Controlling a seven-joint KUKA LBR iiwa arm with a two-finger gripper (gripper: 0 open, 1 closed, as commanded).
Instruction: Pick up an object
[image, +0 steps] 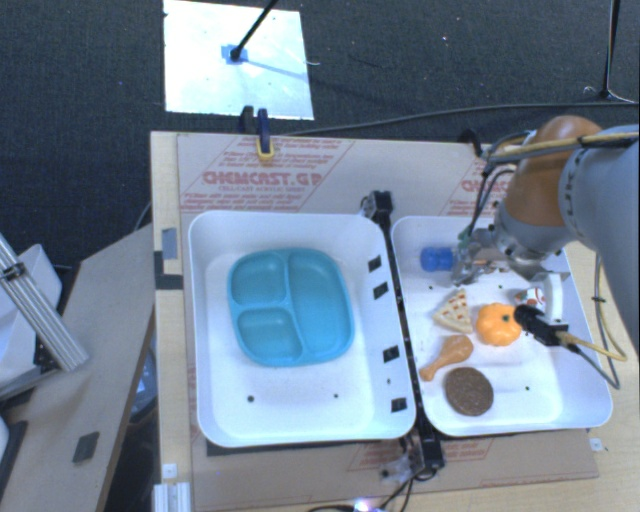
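Camera view from above: we can't really make out the gripper (478, 262), it's tucked under the arm's wrist over the right bin (580, 400), so whether it's gripping anything, can't tell. Left bin (215, 400) has a blue divided plate (290, 305). Right bin holds a blue object (436, 259) beside the gripper, a cheese wedge (454, 313), orange pumpkin (497, 325), drumstick (446, 355) and brown cookie (468, 391). Both bins sit on cardboard over dark carpet.
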